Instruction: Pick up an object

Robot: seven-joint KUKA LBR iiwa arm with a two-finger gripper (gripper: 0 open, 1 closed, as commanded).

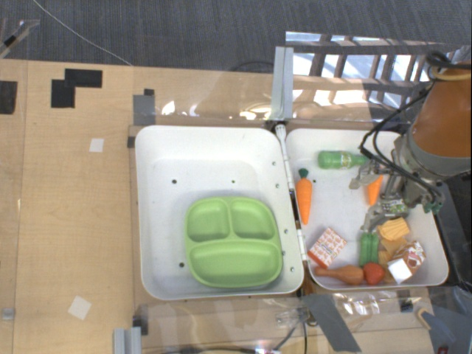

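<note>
My gripper [371, 196] hangs over the middle of the right bin [439, 242], below the arm's orange band. Its two fingers [363, 175] stand apart, so it is open. A small orange carrot [374, 190] lies in the gap between them, partly hidden by the wrist; neither finger visibly presses on it. A yellow block [394, 230] and a green vegetable [368, 248] sit just in front of the gripper. A green bottle [339, 159] lies at the back of the bin. A larger carrot [304, 198] lies along the bin's left wall.
The right bin's front holds a red-and-white snack box [327, 246], a brown sausage-like piece [343, 274], a red tomato [374, 273], a white cube [400, 270] and a small packet [414, 254]. The left bin [158, 161] bears a green divided plate [233, 240].
</note>
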